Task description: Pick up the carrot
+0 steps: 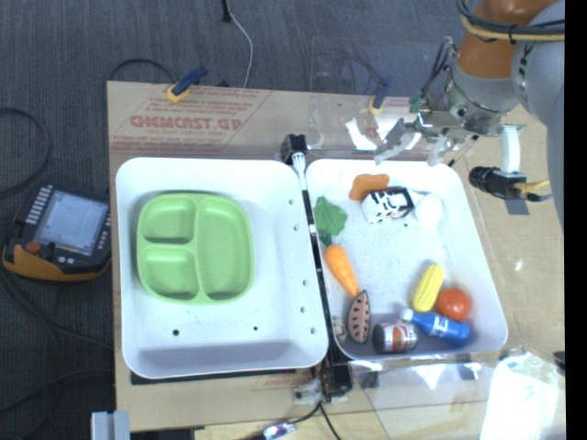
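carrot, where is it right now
In the camera view the carrot lies in the right bin, near its left wall, just below the green leafy toy and above the brown slice.

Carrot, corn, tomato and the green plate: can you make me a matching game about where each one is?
Things:
1. carrot
2. corn
3. tomato
4. green plate

Places:
A. in the left bin
B. right bin, by the wall between the bins, below the green leaf
C. right bin, just left of the tomato
D. right bin, just above the blue bottle

Pairs: 1-B, 2-C, 3-D, 4-A
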`<state>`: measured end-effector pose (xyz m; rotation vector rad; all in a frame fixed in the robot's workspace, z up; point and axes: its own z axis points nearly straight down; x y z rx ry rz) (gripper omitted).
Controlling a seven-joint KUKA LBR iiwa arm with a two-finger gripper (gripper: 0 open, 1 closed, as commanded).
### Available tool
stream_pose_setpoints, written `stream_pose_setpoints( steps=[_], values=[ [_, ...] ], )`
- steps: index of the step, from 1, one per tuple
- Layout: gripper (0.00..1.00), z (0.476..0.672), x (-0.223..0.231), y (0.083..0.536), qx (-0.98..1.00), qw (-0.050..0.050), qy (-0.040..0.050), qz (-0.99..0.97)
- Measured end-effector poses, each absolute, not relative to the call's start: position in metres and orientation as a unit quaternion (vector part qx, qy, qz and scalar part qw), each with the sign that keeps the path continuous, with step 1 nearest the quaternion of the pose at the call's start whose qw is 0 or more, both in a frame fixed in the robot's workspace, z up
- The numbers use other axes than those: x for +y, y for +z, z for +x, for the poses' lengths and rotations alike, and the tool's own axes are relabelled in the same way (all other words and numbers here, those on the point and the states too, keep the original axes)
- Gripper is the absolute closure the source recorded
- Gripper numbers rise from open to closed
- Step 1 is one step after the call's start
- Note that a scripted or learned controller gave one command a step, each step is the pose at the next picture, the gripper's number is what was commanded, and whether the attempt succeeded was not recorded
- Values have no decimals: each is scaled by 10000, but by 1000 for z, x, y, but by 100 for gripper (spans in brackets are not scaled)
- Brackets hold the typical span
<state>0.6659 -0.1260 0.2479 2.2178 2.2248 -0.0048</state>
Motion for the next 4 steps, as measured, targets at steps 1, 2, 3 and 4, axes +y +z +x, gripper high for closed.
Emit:
stream_pose_setpoints(
  steps=[1, 2, 3, 4],
  values=[
    [0, 654, -100, 123, 7172, 204, 106, 6965],
    [0, 601, -23, 187, 7115, 18, 18, 7027],
    [0, 533, -96, 95, 7731, -8, -13, 6343],
    [100, 533, -95, 104, 7734, -1, -12, 6340]
  ],
)
